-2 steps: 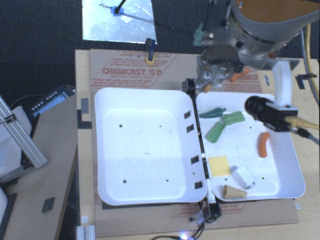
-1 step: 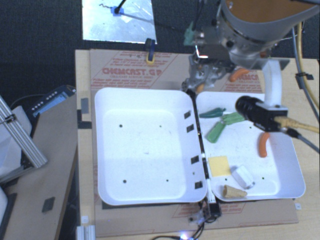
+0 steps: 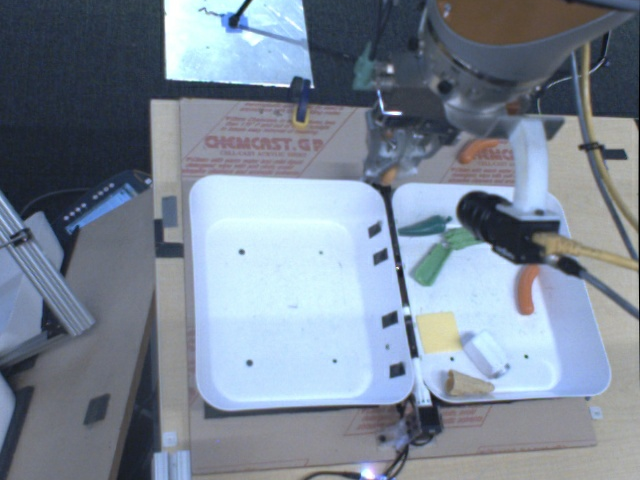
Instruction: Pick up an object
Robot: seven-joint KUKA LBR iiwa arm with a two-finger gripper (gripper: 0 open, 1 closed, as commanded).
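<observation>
Looks barely begun, with the green pieces, the orange piece, the yellow square, the white piece and the tan cone all lying flat in the right bin and nothing lifted. Hard to tell open from shut on the gripper, up by the back edge where the two bins meet, too blurry and dark there. Left to do, at a guess: come down over one thing, grab it tight and lift it clear.
</observation>
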